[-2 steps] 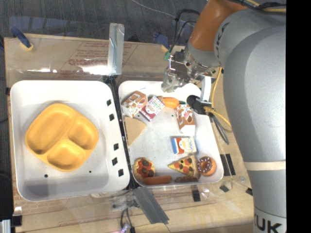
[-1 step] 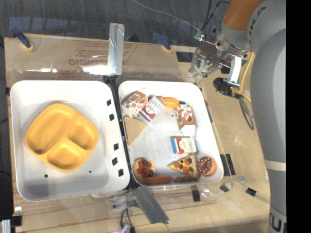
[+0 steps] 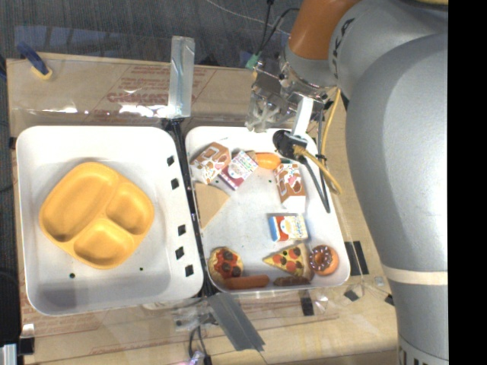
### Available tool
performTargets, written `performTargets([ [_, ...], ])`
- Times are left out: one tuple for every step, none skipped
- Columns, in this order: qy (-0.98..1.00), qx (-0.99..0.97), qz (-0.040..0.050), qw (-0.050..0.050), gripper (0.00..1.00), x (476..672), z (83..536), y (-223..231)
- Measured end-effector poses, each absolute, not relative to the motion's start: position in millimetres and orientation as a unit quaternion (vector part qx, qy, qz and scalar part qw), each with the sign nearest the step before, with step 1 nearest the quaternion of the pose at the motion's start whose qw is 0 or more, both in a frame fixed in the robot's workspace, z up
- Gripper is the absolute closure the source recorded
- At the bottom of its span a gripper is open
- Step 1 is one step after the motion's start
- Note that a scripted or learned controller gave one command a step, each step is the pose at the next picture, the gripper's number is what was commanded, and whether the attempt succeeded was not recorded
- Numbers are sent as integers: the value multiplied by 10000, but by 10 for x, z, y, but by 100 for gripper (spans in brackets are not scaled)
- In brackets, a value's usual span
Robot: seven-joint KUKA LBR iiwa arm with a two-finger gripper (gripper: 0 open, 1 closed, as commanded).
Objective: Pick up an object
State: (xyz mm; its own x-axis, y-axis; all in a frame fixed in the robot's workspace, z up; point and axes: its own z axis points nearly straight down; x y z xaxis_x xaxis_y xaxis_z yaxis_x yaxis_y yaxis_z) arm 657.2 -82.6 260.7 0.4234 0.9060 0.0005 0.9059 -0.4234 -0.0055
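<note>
You have the arm (image 3: 380, 90) reaching in from the right, its orange band (image 3: 323, 17) high above the right bin (image 3: 251, 204). The gripper (image 3: 268, 114) hangs over that bin's far rim, just above the toys. Its fingers (image 3: 262, 116) point down toward the rim, but they blur into the pale plastic and you cannot tell whether they are spread or pressed together; nothing shows between them.

Take the right bin as your landmark. Inside it, near the far edge, lie a small brown carton (image 3: 211, 160), a pink-and-white packet (image 3: 242, 166) just beside it, and an orange piece (image 3: 266, 160) nearest the gripper. A brown box (image 3: 289, 181) sits toward the right wall, with a blue-and-white carton (image 3: 288, 226) below it. A tan wedge (image 3: 209, 202) rests against the left wall. Along the near edge you see a round pizza (image 3: 226, 262), a sausage (image 3: 242, 282), a pizza slice (image 3: 287, 259) and a doughnut (image 3: 323, 258).

Left of the right bin stands the left bin (image 3: 46, 295), holding a yellow divided plate (image 3: 97, 214). Black cables (image 3: 316, 177) trail over the right bin's right rim.
</note>
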Motion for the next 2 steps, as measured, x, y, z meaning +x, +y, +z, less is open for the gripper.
performTargets([
  [-6879, -7258, 10, -1, 100, 6565, 2790, -1558],
  [-6572, -7537, -13, -11, 100, 6540, 3233, -669],
])
